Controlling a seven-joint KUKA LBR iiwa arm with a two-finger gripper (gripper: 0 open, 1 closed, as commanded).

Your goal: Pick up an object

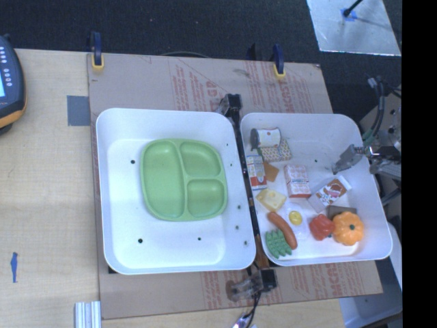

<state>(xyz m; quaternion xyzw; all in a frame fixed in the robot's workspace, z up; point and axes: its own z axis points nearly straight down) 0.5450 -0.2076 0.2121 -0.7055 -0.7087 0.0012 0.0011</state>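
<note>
Hand [345, 158] sits over the right bin [315, 130], at its right side, approx. above the far-right part of the floor; too small and blurred to tell whether it is apart or together, and nothing shows clamped in it; grey arm parts [384, 149] run off to the right behind it.

Pickable things all lie in the right bin: red-and-white packet [332, 190] just near-left of the hand; small carton [297, 181] left of that; orange pumpkin [348, 229] at the near-right corner, touching a red veg [321, 227], poss. a tomato; sausage [282, 229] and a green piece [276, 243] at the near-left; yellow cheese block [272, 199] towards the left wall; more small boxes [268, 144] at the far-left.

Left bin [104, 183] holds a green divided plate [183, 180], lying flat, approx. central; both bins rest on cardboard [205, 80] on the wooden surface [48, 183].
</note>
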